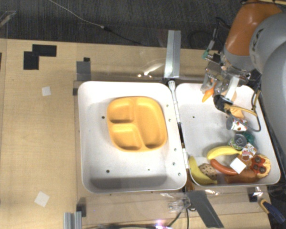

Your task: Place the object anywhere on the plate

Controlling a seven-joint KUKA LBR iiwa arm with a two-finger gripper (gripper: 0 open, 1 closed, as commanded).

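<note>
Glossy plastic plate, pale wood bench

The plate lies unobstructed; toy food crowds the right bin's near corner.

On your worktop two bins sit side by side. The left bin holds the plate near its middle. The right bin has a banana and other items crowded into its near right corner.
</note>
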